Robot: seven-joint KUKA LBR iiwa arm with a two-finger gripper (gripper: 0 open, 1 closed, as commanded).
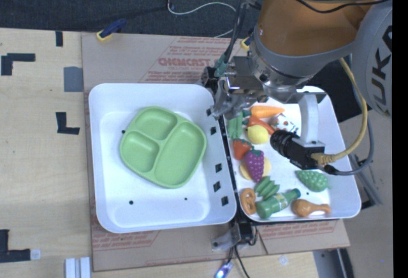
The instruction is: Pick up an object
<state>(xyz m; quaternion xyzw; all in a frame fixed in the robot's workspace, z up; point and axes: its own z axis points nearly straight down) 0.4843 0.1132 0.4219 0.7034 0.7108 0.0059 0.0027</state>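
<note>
From the camera view, looking down at a slant, two shallow white bins sit side by side on the tabletop point(38, 162). The left bin point(105, 206) carries a light green divided plate point(163, 146), lying flat near its middle, three compartments facing up.

The right bin point(347, 200) holds a crowd of toy foods. A carrot point(266, 111) lies near the far edge, with a yellow lemon point(257, 135) just beside it and a bunch of purple grapes point(254, 163) nearer the camera. Toward the front rim rest a green bottle point(278, 203), a brown drumstick point(310, 208) and a bumpy green piece point(312, 180); several items touch or overlap.

The arm point(319, 9) comes in from the right, its orange band filling the upper corner, and the gripper point(231, 101) hangs over the far left corner of the right bin, close to the divider between the bins. The jaws are lost among dark hardware and cables, so whether they are spread or pressed together cannot be told.
</note>
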